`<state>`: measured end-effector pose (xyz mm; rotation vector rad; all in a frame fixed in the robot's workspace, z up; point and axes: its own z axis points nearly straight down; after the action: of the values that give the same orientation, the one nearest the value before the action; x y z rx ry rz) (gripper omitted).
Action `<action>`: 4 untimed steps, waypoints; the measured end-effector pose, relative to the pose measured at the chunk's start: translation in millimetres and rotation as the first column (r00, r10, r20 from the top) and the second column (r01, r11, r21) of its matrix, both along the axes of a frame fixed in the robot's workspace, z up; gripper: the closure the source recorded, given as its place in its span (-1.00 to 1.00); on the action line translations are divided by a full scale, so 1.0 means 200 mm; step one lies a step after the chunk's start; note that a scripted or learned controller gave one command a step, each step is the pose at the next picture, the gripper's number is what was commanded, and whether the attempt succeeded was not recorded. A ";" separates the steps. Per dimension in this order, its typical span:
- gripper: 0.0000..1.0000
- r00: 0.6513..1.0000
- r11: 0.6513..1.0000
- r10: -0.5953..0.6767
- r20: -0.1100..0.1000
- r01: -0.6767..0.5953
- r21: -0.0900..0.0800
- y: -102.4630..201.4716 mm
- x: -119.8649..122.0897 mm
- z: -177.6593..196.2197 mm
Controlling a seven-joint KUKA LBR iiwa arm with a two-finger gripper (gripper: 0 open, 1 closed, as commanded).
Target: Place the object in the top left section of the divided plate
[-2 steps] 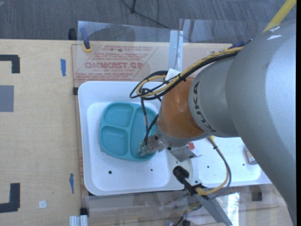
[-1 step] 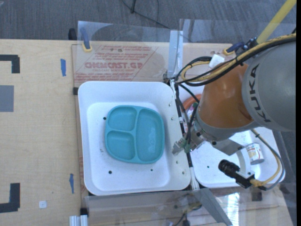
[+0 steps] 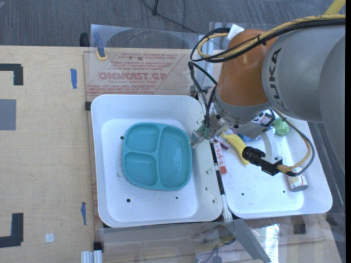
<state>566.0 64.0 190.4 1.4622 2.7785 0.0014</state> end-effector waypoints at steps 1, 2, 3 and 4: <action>1.00 0.967 0.967 0.254 -0.002 -0.254 0.000 0.05 -0.21 -0.03; 1.00 0.969 0.969 0.248 0.000 -0.248 0.000 0.28 -0.43 0.20; 1.00 0.996 0.996 0.090 0.019 -0.090 0.004 0.32 -0.41 -0.45; 1.00 0.947 0.947 -0.321 0.010 0.321 0.009 0.36 0.05 -0.48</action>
<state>576.7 135.6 93.6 1.8914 2.4981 0.0191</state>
